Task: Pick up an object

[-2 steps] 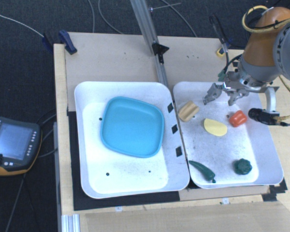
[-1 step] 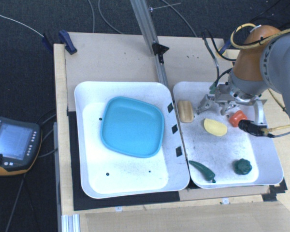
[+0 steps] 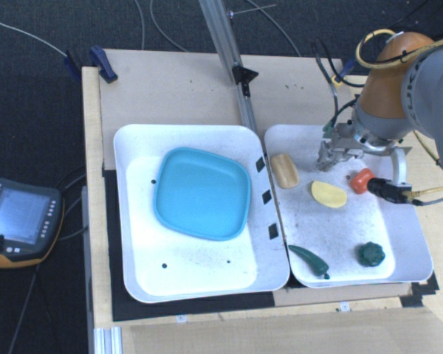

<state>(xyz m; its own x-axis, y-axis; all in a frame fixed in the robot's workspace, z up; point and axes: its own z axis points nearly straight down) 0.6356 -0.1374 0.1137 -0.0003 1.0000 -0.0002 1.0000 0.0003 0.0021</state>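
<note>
My gripper hangs low over the back of the right bin, under the grey arm with its orange band. Just below it lies a yellow lemon-like piece. A tan bread-like piece rests to the gripper's left, near the bin's left wall. A small red-orange piece sits to its right, partly behind a black fitting. A green pepper and a dark green broccoli-like lump lie near the front rim. Nothing shows in the gripper's grasp.
The left bin holds a blue square plate. A slanted metal pole rises at the back between the bins. Cables trail from the wrist at the right, and a handheld pendant lies left of the bench.
</note>
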